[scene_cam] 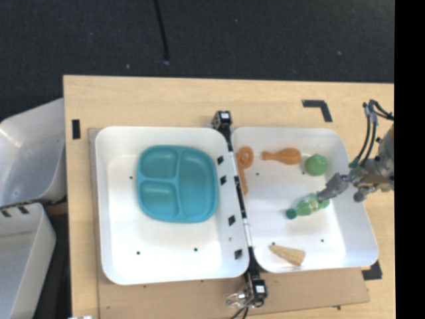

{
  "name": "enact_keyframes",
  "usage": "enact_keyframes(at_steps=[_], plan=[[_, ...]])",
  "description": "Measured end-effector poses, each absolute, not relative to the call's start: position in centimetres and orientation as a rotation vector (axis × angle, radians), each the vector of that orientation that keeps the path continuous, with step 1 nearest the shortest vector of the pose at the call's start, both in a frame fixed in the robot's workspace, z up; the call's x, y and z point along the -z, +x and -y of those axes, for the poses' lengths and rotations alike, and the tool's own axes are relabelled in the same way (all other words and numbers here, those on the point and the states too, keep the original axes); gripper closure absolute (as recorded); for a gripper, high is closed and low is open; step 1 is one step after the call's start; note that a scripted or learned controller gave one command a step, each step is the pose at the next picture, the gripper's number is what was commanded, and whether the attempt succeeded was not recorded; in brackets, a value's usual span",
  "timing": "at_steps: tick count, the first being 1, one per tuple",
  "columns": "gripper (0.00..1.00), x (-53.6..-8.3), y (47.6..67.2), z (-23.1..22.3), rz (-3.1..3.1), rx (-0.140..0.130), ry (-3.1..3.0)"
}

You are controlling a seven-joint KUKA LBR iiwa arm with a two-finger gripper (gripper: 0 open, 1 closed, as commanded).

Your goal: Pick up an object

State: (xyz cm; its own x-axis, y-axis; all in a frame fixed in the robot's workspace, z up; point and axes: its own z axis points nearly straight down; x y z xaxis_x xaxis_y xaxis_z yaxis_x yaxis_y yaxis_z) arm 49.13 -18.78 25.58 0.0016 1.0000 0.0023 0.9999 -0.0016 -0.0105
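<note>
In the right white bin (345, 244) you have open floor at its centre and lower right; the green plastic bottle (308, 207), green ball (316, 164), orange gourd-shaped toy (282, 155) and tan wedge (288, 254) crowd around it.

Teal tray (178, 183), green ball (316, 164), orange drumstick (282, 155), white bins (106, 244).

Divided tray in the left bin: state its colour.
Teal, plain, no pattern: the divided tray shows best in the camera view.
</note>
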Motion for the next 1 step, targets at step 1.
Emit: enact_keyframes(at_steps=[1], plan=[[0.00, -26.19, 49.36, 18.75, 2.224, 0.001, -2.220]])
